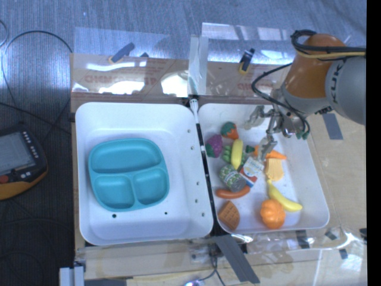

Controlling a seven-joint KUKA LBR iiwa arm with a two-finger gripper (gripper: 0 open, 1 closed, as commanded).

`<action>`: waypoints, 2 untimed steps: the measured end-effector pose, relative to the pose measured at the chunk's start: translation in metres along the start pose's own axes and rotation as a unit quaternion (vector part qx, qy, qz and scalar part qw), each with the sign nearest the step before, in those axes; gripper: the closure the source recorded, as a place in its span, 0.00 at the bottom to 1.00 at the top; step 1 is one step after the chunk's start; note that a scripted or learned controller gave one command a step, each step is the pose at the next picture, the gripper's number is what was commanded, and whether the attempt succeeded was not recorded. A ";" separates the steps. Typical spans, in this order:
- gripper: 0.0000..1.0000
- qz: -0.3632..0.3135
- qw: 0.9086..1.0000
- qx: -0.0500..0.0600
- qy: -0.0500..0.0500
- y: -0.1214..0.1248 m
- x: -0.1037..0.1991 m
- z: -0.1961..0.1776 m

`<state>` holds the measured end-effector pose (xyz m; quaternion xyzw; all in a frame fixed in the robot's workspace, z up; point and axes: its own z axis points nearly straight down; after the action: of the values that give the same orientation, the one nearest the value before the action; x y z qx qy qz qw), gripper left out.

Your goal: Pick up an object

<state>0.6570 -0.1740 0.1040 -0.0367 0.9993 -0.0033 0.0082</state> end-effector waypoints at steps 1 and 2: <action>0.00 -0.064 0.998 0.003 -0.006 0.065 0.021 0.004; 0.00 0.021 1.000 0.001 -0.008 0.083 0.066 0.005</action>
<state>0.5849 -0.0961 0.0973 -0.0153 0.9997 -0.0039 0.0168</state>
